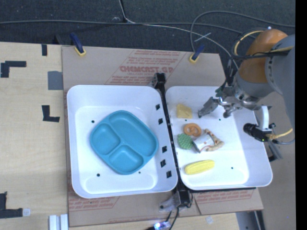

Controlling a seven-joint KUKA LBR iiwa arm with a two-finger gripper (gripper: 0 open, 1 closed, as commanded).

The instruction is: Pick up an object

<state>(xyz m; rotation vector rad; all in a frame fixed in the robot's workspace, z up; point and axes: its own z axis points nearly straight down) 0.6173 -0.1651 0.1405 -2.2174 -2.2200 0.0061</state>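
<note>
red print on the cardboard sheet (144,66) under the bins reads something like "chemcast", the rest too small to read. the sheet lies on a pale wood bench (29,128) marked with dark tape pieces, held by 2 blue-and-yellow clamps (76,44). my gripper (219,108) hovers over the right bin (254,171), its 2 fingers spread apart, grasping nothing. below me lie a yellow cheese wedge (183,111), an orange ring (192,129), a green piece (184,141) and a small cluttered item beside it. the corn cob (199,166) lies near the front, long axis roughly left-right. the left bin (79,99) holds a blue divided tray (123,142).
</note>
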